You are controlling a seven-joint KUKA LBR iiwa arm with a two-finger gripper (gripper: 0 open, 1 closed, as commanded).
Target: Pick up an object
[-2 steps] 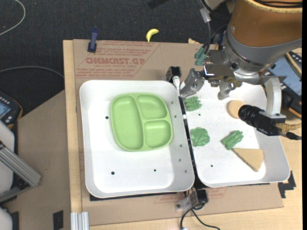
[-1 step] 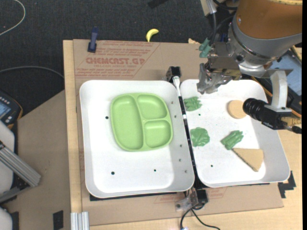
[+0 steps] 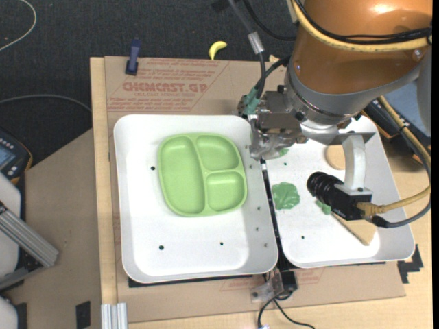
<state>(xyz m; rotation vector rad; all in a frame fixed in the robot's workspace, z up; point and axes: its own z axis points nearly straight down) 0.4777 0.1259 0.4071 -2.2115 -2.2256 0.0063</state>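
A: Where is the pale green three-compartment plastic plate [image 3: 203, 174]?

B: Flat in the left white bin [image 3: 137, 238], long axis running upper-left to lower-right, the two small compartments toward the right bin [image 3: 357, 249].

A: Gripper [image 3: 269, 142]?

B: Low over the bins' shared edge, by the plate's upper-right corner. Finger spacing: cannot tell. A crumpled green piece [image 3: 285, 195] lies in the right bin.

My arm [image 3: 357, 40] is a fat rounded barrel, glossy orange on top with a grey ring beneath it. Below the ring sits a boxy grey metal wrist block [image 3: 278, 122] with teal fittings. Black cables [image 3: 240, 5] and a yellowish hose loop over the orange shell, just above that block.
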